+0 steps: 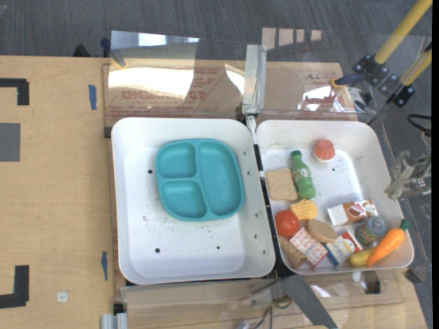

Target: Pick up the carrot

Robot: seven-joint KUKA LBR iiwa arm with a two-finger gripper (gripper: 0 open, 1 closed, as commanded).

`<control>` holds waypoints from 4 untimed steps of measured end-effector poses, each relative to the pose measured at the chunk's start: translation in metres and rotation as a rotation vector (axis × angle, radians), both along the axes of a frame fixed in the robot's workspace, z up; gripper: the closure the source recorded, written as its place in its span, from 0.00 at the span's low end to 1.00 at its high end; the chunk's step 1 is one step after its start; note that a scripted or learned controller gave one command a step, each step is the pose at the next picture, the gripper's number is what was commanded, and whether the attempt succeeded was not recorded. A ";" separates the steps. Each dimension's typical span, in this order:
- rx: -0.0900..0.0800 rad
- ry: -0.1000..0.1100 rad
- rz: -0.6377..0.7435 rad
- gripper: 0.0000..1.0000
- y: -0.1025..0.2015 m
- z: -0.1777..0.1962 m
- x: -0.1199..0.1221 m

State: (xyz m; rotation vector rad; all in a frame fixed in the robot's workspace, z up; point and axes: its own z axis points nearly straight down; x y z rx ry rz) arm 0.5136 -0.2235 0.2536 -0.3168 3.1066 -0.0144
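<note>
The carrot (386, 245) is orange with a small green top. It lies at a slant in the front right corner of the right bin (363, 134), its green end against the right rim. Its tip touches a small yellow piece (359, 258), and a round tin (371, 230) sits just to its left.
The right bin also holds a green bottle (300, 173), a red tomato (287, 223), a cracker (280, 184), an orange-red ball (324, 149), a white and red box (351, 212) and several small packets. In the left bin (134, 211) lies a teal divided plate (200, 179). Yellow poles (408, 19) stand at the back right.
</note>
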 end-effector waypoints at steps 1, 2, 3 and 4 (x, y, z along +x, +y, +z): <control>0.011 0.015 -0.118 1.00 0.106 -0.012 -0.007; 0.002 0.008 0.148 1.00 0.050 0.065 0.001; 0.011 0.017 -0.116 1.00 0.120 -0.020 -0.002; 0.010 0.006 -0.116 1.00 0.120 -0.007 0.000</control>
